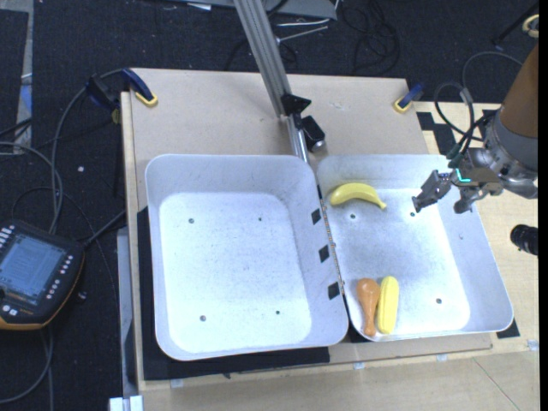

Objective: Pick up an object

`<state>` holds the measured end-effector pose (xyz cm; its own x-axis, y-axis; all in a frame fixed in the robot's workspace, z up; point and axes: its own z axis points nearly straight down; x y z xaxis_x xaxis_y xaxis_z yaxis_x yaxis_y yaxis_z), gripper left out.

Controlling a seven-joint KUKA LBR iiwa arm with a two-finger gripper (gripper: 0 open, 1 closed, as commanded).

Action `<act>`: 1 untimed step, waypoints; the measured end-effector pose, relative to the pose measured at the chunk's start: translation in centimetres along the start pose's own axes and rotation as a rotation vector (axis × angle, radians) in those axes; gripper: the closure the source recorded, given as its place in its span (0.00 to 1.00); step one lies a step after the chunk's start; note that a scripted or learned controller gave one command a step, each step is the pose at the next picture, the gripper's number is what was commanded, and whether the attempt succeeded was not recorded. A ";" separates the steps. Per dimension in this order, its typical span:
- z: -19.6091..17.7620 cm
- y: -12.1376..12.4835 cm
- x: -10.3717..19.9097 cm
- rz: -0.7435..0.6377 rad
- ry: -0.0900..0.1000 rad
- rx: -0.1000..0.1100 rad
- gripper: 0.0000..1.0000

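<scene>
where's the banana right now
The banana lies in the right bin, near its far left corner, close to the divide between the bins. The open gripper hovers to its right.

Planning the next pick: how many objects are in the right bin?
3. A banana near the far left corner; an orange piece and a yellow piece side by side at the near left edge.
</scene>
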<state>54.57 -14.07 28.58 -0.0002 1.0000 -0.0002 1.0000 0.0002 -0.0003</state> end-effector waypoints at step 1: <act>0.0 0.0 0.0 0.000 0.000 0.000 0.00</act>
<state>54.57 -14.07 28.58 -0.0002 1.0000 -0.0001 1.0000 0.0002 -0.0004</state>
